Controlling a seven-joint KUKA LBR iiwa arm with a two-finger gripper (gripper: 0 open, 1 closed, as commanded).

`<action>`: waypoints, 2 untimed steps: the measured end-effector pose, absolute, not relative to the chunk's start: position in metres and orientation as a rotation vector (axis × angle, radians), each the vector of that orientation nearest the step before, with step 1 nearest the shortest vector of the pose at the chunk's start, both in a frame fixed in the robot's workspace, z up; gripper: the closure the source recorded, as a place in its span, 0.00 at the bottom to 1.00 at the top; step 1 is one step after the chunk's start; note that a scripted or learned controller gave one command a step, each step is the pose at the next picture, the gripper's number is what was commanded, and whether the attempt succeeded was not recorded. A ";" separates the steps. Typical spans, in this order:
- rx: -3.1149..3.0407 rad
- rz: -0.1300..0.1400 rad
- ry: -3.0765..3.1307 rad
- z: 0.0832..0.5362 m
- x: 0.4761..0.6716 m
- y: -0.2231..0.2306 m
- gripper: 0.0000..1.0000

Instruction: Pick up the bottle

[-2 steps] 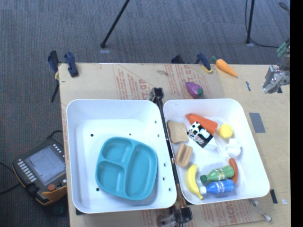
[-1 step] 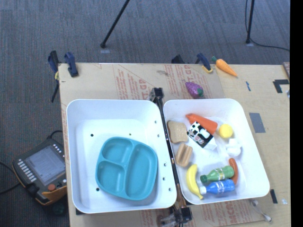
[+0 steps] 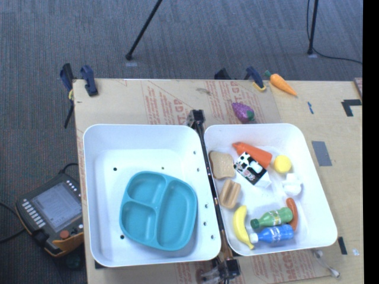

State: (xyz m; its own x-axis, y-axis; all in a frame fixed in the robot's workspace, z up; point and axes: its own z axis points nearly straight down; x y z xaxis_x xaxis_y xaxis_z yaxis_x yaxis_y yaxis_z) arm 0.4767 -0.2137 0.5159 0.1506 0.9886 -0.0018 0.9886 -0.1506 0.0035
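Observation:
Two bottles lie on their sides near the front of the right bin [image 3: 308, 152]. The green bottle [image 3: 271, 219] has a pale label and points its neck to the left. Just in front of it lies a blue bottle [image 3: 273, 235] with a white cap at its left end. The two bottles lie almost touching, and a banana [image 3: 240, 225] rests against their left ends.
The right bin also holds a carrot [image 3: 253, 152], a black-and-white carton [image 3: 249, 167], a lemon [image 3: 282, 164], a bread slice [image 3: 221, 165], a bun [image 3: 230, 193] and a red sausage [image 3: 291, 210]. A blue divided plate [image 3: 159, 210] sits in the left bin [image 3: 95, 152]. Another carrot [image 3: 282, 84] and a purple toy [image 3: 243, 112] lie on the bench behind.

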 end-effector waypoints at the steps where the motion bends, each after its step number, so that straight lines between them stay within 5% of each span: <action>1: 2.374 0.003 2.047 0.526 0.478 -0.213 1.00; 2: 2.554 0.003 1.822 0.538 0.477 -0.209 1.00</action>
